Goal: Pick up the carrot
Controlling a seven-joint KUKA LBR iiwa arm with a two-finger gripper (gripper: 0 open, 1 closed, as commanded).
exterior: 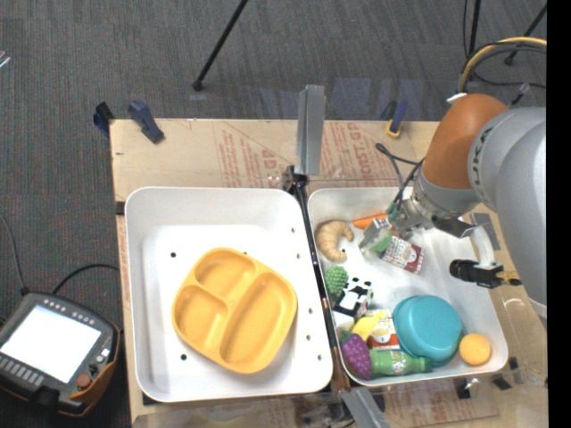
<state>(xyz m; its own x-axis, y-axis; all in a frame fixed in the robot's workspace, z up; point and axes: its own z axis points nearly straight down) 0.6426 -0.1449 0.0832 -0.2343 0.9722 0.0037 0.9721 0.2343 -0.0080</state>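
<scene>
From here I see the grey arm with its orange band (pixel 464 145) reaching in over the right shallow white bin (pixel 489 315). The left white bin (pixel 161 221) holds a yellow divided plastic tray (pixel 235 308). In the right bin lie a teal round bowl (pixel 427 326), a tan croissant (pixel 334 236), a red-and-white packet (pixel 401 255) and a small orange ball (pixel 475 349). My claw (pixel 395 224) sits low at that bin's far edge; I cannot tell its grip state. The small orange carrot (pixel 368 222) lies just beside it, near the croissant.
</scene>
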